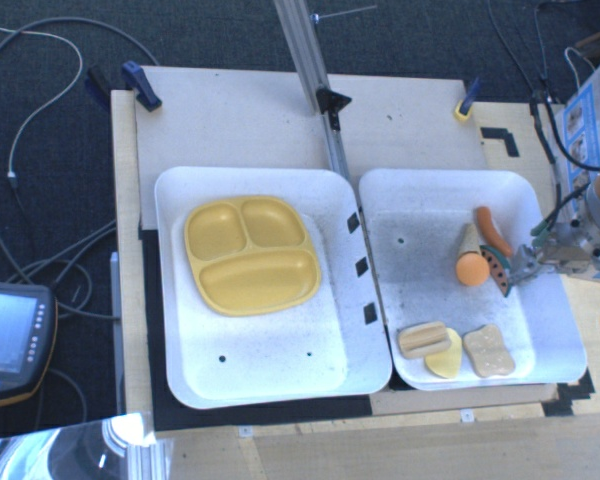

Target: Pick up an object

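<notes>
The right white bin holds several toy foods. An orange ball lies against a beige cone piece, with an orange-red sausage just to their right. Along the bin's front edge lie a tan bun, a yellow wedge and a beige bread slice. My gripper reaches in low from the right and sits right beside the orange ball, just below the sausage's end. Its dark tip hides whatever is between it and the ball.
The left white bin carries a yellow divided plate. A slanted metal pole comes down to the gap between the bins. Blue clamps sit at the bench's back corners, and cables hang at the right.
</notes>
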Motion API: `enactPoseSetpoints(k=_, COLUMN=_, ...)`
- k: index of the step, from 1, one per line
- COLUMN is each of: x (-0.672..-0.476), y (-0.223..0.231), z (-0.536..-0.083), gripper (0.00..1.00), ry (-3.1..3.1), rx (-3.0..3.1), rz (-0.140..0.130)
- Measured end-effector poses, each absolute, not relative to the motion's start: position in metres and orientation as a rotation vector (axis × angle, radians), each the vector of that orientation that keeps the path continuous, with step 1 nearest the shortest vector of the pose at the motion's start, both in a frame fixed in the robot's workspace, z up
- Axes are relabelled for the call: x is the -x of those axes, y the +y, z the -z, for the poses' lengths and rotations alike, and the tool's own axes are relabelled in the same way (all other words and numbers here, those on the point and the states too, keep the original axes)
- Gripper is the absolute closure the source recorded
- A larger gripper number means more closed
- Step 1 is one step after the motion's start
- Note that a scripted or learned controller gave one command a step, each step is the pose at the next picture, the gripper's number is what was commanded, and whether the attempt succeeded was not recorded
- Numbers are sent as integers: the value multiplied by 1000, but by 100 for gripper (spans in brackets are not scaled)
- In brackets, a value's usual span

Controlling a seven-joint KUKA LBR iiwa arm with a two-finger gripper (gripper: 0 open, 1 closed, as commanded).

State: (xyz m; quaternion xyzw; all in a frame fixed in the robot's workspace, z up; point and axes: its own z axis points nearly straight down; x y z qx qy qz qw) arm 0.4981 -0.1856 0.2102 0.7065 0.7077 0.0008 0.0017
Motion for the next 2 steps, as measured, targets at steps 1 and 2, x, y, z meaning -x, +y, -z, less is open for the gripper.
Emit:
enactPoseSetpoints(k=1, x=-521, y=-141, z=-222, gripper=100, ry=2228, rx=-2212, rz=-5)
enactPoseSetpoints(k=2, x=-541, y=-90, z=-213, gripper=100, ry=2229, rx=-2213, rz=-4)
